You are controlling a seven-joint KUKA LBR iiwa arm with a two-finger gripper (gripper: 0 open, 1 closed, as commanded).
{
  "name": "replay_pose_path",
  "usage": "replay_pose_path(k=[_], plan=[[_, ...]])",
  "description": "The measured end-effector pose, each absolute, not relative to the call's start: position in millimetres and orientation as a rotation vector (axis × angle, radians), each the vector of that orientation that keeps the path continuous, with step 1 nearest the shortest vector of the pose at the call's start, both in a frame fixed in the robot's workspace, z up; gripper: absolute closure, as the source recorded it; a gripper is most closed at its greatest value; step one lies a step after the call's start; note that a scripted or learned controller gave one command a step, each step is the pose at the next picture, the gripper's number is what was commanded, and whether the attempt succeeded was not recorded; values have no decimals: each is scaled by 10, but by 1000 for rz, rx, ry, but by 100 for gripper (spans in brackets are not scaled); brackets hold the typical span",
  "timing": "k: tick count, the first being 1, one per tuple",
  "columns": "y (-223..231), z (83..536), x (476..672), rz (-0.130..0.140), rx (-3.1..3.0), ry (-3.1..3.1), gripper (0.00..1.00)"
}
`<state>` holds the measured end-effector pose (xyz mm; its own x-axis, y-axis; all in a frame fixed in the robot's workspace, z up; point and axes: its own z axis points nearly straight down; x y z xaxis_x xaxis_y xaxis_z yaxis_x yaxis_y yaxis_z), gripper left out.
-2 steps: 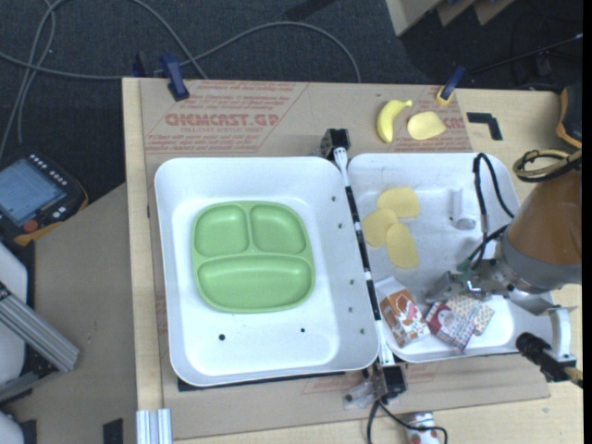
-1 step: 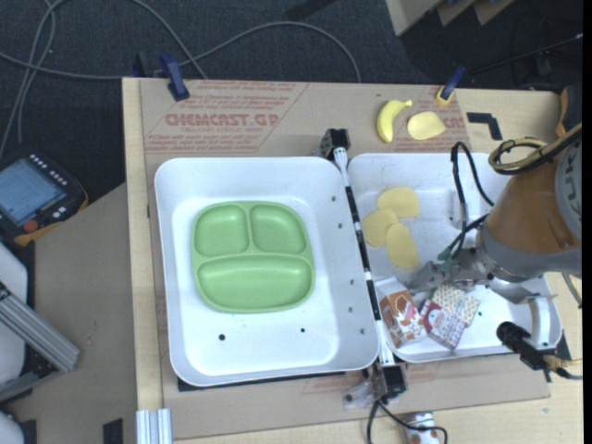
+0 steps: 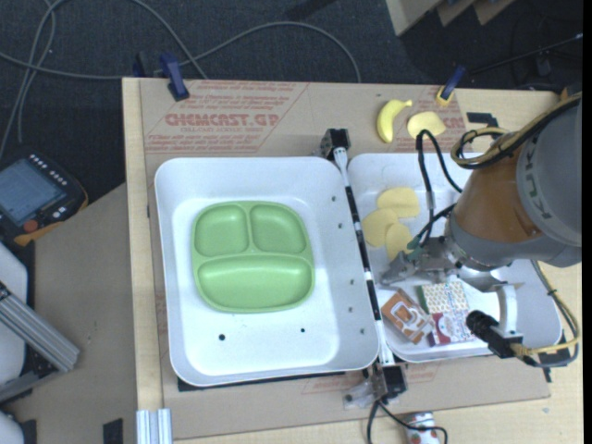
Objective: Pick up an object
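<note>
Hidden: much of the right bin (image 3: 546, 317) is covered by the arm (image 3: 518, 192); its far and right walls are hard to trace.
Gripper: the gripper (image 3: 418, 265) is seen low over the right bin, among the objects; whether anything is gripped, or how wide it is set, cannot be told.
Floor: dark carpet is seen around the bench, with cables looped across the top left.
Pendant: a handheld screen unit (image 3: 32, 197) lies at the left edge, partly cut off.
Bench: a brown board (image 3: 231, 114) with red printing carries both bins; a blue clamp (image 3: 172, 75) is fixed at its far left corner.
Left bin: the left bin (image 3: 185, 340) holds a green tray (image 3: 252, 257) with three compartments, set flat near the middle.
Right bin contents: pale yellow pieces (image 3: 388, 218) lie just beside the gripper on its far side; printed packets (image 3: 435, 314) in red, white and orange lie at the near side, partly under the arm.
Outside the bins: a toy banana (image 3: 392, 118) lies on the board beyond the right bin.
</note>
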<state>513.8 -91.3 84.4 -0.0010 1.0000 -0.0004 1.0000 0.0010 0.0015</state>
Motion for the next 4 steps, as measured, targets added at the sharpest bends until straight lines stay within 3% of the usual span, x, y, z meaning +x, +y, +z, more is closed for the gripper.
replay_pose_path(k=[1, 2, 3, 4], plan=[[-1146, 850, 5863, 0, 2219, 2222, 0], [-972, 844, 5659, -1, 2222, 2224, 0], [-936, 845, 5591, -2, 2223, 2223, 0], [-1298, 1431, 6192, 1, 2219, 2221, 0]])
